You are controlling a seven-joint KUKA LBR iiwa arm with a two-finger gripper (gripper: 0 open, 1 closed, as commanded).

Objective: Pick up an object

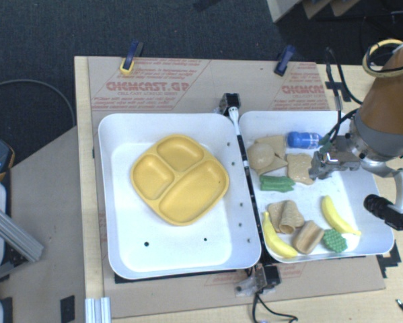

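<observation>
The gripper, its grip impossible to judge, is poised over the tan block beside the blue bottle; descent is needed.

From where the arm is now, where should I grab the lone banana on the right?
Take the banana across its thick middle, coming straight down. It lies flat and curved, with bare bin floor on both long sides there; its lower end crowds the green piece.

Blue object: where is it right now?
The blue object lies in the right bin, at its far edge, just beyond the tan pieces and left of the gripper.
</observation>
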